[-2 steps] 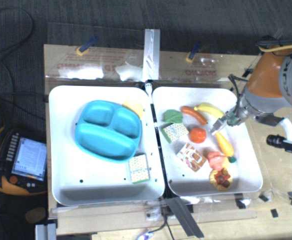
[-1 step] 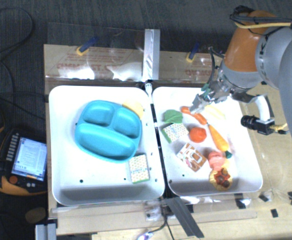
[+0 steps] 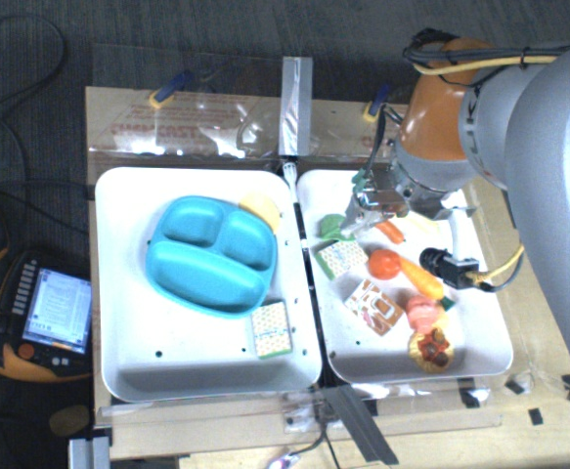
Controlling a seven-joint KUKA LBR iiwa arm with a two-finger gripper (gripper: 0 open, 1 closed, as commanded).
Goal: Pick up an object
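We see the gripper [image 3: 371,201] low in the right bin [image 3: 495,345], apparently over a green object [image 3: 331,227]; we cannot tell its state.

Gripper [image 3: 371,206] low over right bin [image 3: 480,345], above green piece [image 3: 330,227]; carrot [image 3: 419,277], tomato [image 3: 384,264] beside. Blue divided tray [image 3: 211,253] in left bin [image 3: 128,360].

Pincer [image 3: 368,206] tips perhaps hidden behind green item [image 3: 332,227].

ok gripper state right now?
Gripper: cannot be told; low over the right white bin, near the green toy piece.
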